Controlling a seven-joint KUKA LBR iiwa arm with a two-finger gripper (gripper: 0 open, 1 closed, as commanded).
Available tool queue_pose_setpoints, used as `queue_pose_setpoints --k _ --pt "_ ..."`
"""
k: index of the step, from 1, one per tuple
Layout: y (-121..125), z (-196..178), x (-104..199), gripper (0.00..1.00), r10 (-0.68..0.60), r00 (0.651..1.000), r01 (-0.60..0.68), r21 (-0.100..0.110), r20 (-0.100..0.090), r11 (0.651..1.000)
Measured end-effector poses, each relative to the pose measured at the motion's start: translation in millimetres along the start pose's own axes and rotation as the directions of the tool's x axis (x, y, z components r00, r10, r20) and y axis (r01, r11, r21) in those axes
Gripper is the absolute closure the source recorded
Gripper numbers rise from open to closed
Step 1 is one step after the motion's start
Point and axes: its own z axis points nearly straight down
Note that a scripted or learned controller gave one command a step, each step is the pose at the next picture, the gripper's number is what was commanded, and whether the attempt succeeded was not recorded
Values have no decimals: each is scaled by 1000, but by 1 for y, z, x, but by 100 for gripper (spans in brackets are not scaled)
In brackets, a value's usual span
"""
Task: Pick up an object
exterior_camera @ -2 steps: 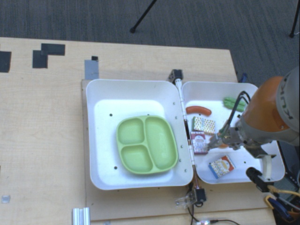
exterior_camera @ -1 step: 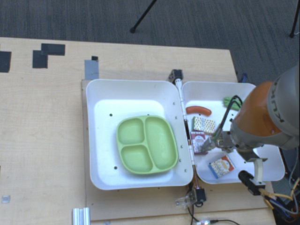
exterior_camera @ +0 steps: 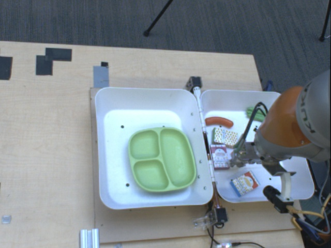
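In the camera view the gripper (exterior_camera: 239, 158), whose opening I cannot tell, hangs low in the right bin (exterior_camera: 308, 187) just over the red-and-white packet (exterior_camera: 220, 157) at the bin's left wall, the packet's long axis running near to far.

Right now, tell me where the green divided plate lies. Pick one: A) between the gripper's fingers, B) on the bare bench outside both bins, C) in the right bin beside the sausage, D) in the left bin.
D: the green divided plate lies flat on the floor of the left bin, while the sausage and the small packets sit in the right bin under the arm.
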Motion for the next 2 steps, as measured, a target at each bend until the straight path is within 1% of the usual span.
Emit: queue_pose_setpoints --k 1,2 --pt "-1 -2 -12 0 12 1000 -12 -7 22 1000" --pt "-2 11 -11 0 16 1000 -16 -7 26 1000"
